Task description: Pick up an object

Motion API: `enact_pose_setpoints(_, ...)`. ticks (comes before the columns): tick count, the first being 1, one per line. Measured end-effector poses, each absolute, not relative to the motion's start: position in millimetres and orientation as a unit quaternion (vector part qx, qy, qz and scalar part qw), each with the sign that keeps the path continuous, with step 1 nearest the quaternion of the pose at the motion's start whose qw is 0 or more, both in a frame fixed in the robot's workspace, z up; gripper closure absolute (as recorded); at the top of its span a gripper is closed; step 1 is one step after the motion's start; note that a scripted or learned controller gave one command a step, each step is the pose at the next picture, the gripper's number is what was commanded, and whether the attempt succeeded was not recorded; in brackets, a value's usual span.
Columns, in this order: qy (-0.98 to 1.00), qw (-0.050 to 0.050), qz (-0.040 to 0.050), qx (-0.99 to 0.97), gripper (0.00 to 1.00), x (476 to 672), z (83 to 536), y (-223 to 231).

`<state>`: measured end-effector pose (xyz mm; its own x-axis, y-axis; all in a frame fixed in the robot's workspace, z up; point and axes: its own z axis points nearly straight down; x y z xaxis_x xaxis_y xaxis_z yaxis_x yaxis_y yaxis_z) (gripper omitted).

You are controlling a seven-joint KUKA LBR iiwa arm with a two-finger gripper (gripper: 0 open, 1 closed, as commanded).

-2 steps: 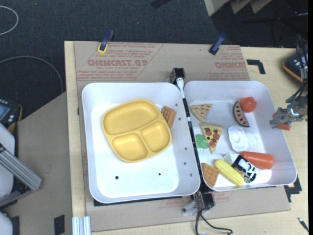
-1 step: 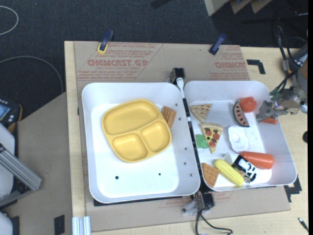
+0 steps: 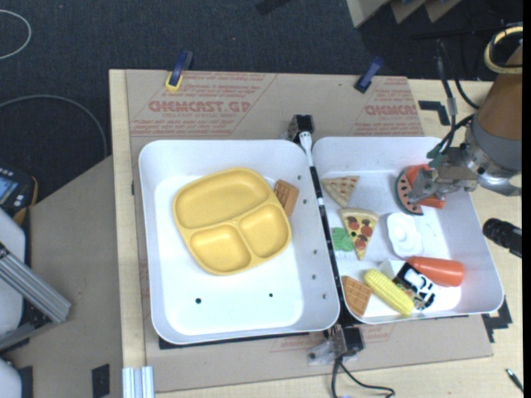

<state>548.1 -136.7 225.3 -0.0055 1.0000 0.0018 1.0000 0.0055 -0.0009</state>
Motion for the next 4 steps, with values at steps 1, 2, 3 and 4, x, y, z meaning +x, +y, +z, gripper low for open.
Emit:
enact_pose_setpoints(1, -0.709, -0.001, -0.001, -0.705, 1.0, 559.6, 233, -86)
enact_pose_setpoints(2, -0.708, -0.001, -0.001, -0.706, 1.0, 574.6, 237, -40)
enact_pose_setpoints(3, -0.708, -0.002, -0.0008, -0.706, 1.0, 596.7, 219, -8)
enact_pose_setpoints(4, -0.708, -0.001, -0.0011, -0.706, 1.0, 601.5, 230, 8)
